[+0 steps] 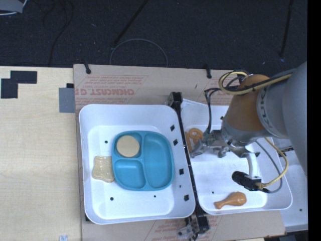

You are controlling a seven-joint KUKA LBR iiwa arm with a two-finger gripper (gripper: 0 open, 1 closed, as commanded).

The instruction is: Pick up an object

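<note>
Two shallow white bins sit side by side on a cardboard sheet atop the pale wooden bench. Largest of all is the grey arm, coming in from three o'clock, with its orange band above the wrist and yellow and black cables looping round it. Next in size is the left bin, and then the right bin, which lies partly under the arm.

Inside the left bin, a blue divided tray takes up the middle. Its ten o'clock compartment holds a round tan biscuit-like disc. Just beyond the tray's nine o'clock edge, touching it, lies a pale yellow waffle-like piece on the bin floor.

In the right bin, the gripper reaches toward the bin's ten o'clock corner, close to the divider between the bins. Whether it is spread or pressed together I cannot tell, since the metal parts there blur together. An orange pretzel-like object lies right at the gripper's tip, at about eleven o'clock from it; whether the two touch is not clear. At the bin's six o'clock side rests a tan toy drumstick, well apart from the gripper. A black part with a cable hangs just above the drumstick, at its one o'clock.
</note>
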